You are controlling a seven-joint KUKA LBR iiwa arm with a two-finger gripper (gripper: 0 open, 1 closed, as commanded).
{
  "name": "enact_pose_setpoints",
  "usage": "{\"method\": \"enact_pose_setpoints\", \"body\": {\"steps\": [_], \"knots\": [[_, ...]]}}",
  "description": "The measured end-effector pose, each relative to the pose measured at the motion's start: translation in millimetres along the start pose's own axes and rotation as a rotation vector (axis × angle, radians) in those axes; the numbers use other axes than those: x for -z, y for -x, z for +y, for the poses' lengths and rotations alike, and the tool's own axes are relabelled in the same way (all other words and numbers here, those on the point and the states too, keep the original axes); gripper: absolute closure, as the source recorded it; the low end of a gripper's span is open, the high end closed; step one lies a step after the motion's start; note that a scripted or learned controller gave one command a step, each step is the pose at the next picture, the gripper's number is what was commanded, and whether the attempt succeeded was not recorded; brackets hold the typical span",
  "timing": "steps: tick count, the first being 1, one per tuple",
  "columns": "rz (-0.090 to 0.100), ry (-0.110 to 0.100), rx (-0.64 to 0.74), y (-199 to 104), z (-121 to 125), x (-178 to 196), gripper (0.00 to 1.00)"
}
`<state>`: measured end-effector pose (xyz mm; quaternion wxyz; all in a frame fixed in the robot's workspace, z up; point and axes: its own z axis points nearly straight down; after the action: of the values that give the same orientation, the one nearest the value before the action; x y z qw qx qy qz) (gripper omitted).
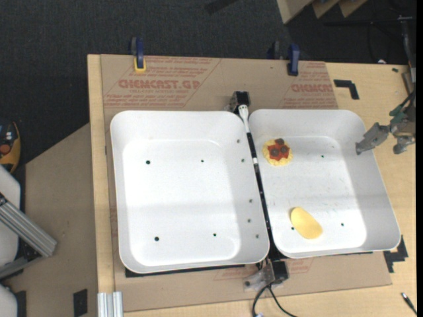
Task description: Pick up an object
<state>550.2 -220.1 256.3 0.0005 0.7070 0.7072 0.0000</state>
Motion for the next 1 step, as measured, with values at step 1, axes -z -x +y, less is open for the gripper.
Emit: {"method": "enact_pose_setpoints", "body": {"steps": [1], "knots": [[0.007, -0.013, 0.001, -2.7, 13.8, -159.7, 0.0]]}}
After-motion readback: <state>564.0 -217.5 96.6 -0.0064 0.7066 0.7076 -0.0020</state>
